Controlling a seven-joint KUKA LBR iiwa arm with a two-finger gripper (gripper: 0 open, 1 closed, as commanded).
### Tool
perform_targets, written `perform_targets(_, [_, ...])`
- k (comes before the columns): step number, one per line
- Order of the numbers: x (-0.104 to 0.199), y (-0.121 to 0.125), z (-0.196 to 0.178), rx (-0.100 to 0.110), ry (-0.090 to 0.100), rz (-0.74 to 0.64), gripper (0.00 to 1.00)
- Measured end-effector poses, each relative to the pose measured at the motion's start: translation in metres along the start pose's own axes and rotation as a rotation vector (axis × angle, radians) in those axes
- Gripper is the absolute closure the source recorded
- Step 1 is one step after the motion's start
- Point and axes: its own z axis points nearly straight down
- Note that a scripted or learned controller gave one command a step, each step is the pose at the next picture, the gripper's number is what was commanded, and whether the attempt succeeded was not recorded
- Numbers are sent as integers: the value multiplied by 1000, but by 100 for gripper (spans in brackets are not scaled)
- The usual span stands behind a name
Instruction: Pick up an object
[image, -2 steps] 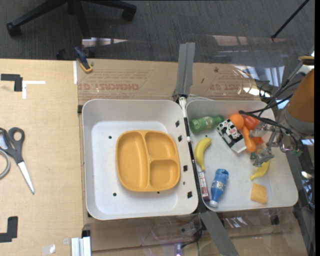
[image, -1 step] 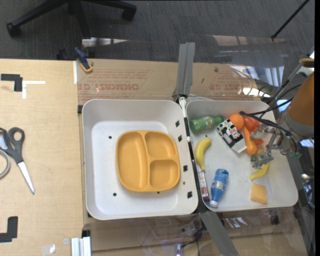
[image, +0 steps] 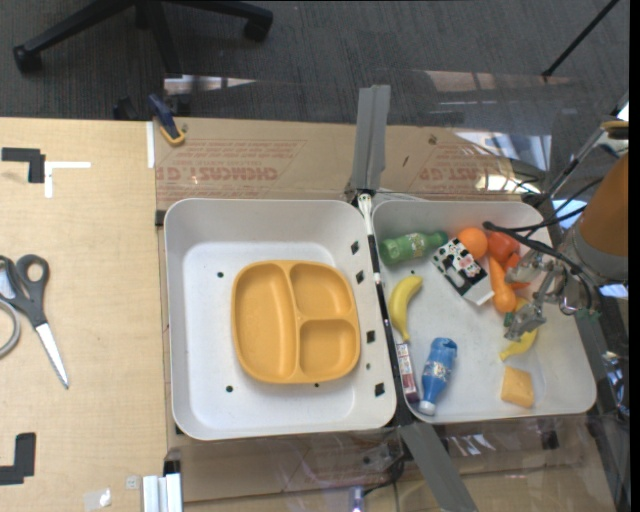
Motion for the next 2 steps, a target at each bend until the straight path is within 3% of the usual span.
perform_targets(1, [-4, -2, 2, 4, 4, 126, 0])
perform_targets(2, [-6, -1, -8, 5, 0, 122, 100])
